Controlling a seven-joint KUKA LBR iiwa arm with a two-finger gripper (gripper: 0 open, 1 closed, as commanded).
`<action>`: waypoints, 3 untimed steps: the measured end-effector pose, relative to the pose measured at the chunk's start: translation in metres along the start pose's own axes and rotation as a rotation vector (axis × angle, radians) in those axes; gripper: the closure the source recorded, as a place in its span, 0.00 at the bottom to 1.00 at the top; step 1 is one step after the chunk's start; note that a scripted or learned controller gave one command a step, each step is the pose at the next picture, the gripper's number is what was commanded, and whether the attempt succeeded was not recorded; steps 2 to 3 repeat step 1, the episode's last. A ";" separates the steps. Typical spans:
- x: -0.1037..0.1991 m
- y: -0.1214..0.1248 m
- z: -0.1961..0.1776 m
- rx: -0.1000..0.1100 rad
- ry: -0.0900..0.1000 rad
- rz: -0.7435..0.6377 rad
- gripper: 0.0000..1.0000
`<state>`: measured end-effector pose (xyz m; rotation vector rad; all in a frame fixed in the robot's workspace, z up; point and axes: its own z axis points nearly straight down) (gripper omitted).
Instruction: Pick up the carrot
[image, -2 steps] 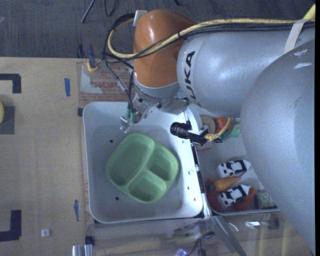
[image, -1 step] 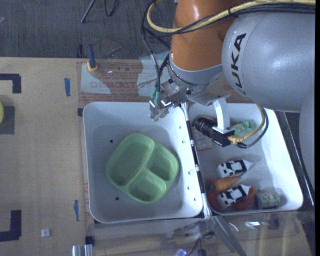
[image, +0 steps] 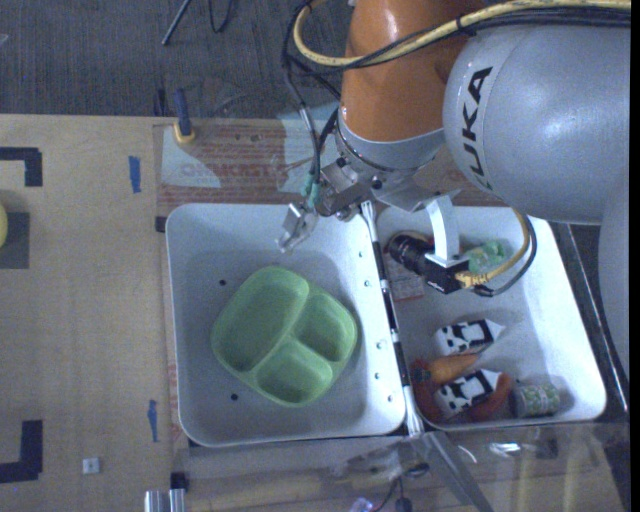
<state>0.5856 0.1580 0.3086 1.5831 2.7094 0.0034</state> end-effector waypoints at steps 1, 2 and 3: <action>-0.002 -0.069 0.138 0.005 0.002 0.168 0.00; -0.002 -0.069 0.138 0.005 0.002 0.168 0.00; -0.002 -0.069 0.138 0.005 0.002 0.168 0.00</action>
